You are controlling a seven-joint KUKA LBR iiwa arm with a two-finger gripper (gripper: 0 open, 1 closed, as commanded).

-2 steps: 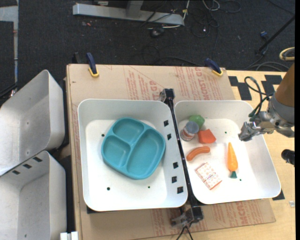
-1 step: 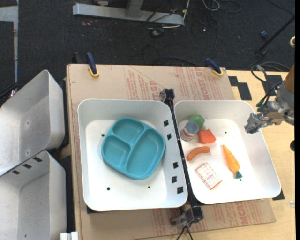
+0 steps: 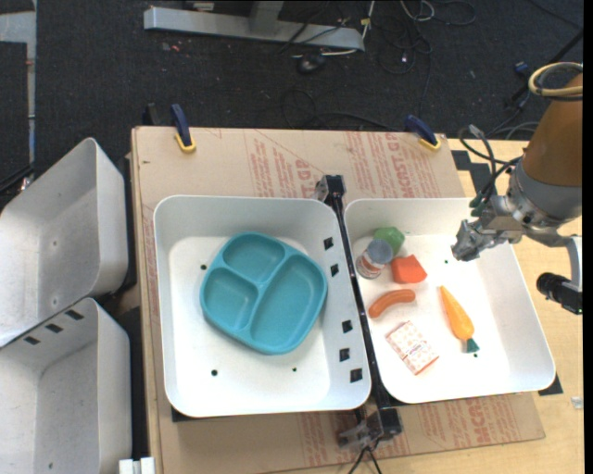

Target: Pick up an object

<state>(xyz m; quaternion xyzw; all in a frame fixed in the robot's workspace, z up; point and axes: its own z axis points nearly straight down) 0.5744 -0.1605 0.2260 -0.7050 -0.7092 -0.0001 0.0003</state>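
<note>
A dark, speckled floor (image 3: pixel 83 65) spreads across the top of the view, strewn with loose black cables (image 3: pixel 324 97). A grey metal bar (image 3: pixel 250 26) lies flat on it near the top edge. The table (image 3: pixel 278 167) is covered by a sheet of brown cardboard printed with faded red lettering — held at its far edge by two clamps with yellow and blue grips (image 3: pixel 183 130). To the left stand two spare white tubs (image 3: pixel 56 231), one behind the other, tilted. The light is even and soft — shadows are faint.
</note>
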